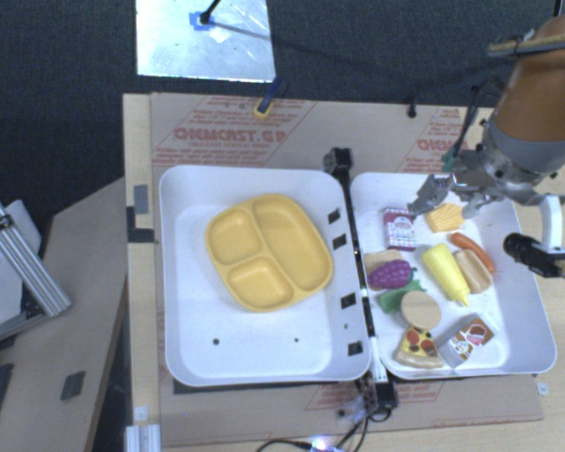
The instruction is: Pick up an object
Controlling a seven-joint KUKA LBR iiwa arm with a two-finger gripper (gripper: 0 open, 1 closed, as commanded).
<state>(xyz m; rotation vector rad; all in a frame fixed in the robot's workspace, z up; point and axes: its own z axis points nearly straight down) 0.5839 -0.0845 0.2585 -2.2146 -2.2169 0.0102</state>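
The claw (449,194), spread open, hovers over a cheese wedge (443,218) at the far side of the right bin (537,332); the toy looks light, rigid, slippery — best pinched across its flat sides.

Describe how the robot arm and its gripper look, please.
The arm is bulky and rounded, with a broad orange band above a grey wrist section. A thin dark cable runs down beside it. The gripper is grey metal, small and angular. A white bracket with a black cylinder sticks out at the side.
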